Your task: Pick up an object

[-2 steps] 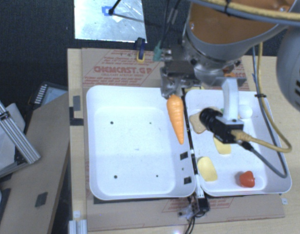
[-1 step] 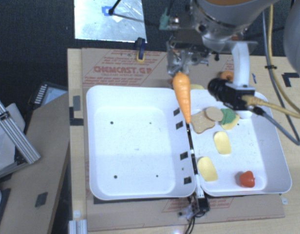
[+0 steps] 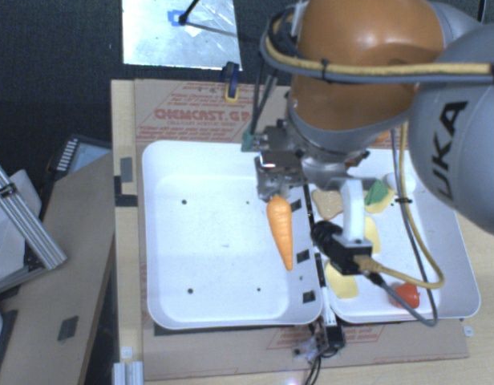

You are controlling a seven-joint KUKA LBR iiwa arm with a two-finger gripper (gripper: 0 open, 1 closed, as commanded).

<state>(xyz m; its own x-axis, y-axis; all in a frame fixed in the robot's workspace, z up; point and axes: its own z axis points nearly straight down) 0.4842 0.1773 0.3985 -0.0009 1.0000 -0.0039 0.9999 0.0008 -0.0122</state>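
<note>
**Gripper and carrot over the bin divide**

Gripper (image 3: 277, 184) sits above the seam between the two bins, and we see the carrot (image 3: 281, 231) hanging point-down right beneath it; whether it is truly clamped we cannot tell. Nearest us lie a red piece (image 3: 406, 294) and yellow pieces (image 3: 343, 282) in the right bin (image 3: 459, 291). Farther back sits a green piece (image 3: 378, 191). We judge the lift under way; next, raise steadily without swinging.

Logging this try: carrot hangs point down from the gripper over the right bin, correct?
Not the right bin. The camera view shows the carrot hanging point down from the gripper over the left bin, near its right edge.
</note>
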